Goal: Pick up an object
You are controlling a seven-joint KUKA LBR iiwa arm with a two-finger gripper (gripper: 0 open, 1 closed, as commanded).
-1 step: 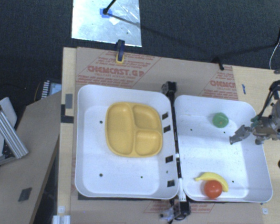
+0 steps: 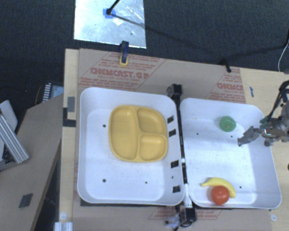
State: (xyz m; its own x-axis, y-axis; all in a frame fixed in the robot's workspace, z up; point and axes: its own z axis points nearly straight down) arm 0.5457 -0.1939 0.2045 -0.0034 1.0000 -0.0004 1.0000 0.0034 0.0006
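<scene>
The gripper (image 2: 246, 137) hangs over the right bin (image 2: 267, 160) near its right wall, with nothing between its fingers (whether they are parted or closed cannot be told). A green ball (image 2: 227, 124) lies just beside it. A banana (image 2: 218, 183) touches a tomato (image 2: 220, 195) at the near edge. A yellow divided plate (image 2: 137, 134) fills the left bin (image 2: 91, 133).
</scene>
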